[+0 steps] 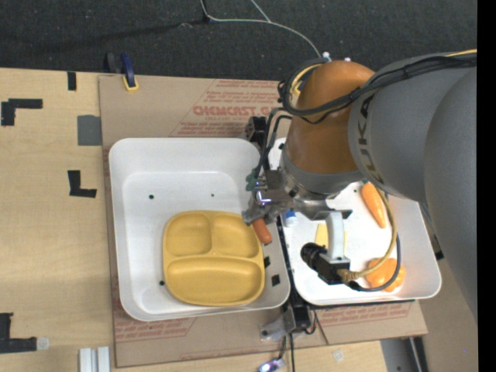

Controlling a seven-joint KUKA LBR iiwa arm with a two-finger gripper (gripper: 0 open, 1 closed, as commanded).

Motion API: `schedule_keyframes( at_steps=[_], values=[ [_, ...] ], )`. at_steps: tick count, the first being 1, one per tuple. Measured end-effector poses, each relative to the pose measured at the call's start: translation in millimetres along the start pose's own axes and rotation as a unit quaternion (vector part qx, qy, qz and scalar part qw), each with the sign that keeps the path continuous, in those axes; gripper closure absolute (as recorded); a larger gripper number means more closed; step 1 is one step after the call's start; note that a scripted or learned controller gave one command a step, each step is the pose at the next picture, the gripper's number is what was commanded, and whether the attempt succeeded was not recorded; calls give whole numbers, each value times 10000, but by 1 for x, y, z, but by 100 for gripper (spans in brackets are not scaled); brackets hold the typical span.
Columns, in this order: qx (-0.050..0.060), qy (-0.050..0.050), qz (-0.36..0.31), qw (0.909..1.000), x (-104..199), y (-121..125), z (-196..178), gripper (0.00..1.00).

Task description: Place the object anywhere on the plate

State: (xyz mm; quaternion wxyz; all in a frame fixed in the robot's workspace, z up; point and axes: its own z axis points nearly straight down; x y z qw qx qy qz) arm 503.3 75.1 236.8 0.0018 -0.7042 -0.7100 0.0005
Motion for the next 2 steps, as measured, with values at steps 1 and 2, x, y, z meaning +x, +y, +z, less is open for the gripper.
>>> schedule_keyframes(
  at_steps=[1,2],
  values=[
    [-6,-3,-3,10000,54,-8,-5,100],
    [-4,-10,23,10000,51,-8,-5,0]
  ],
)
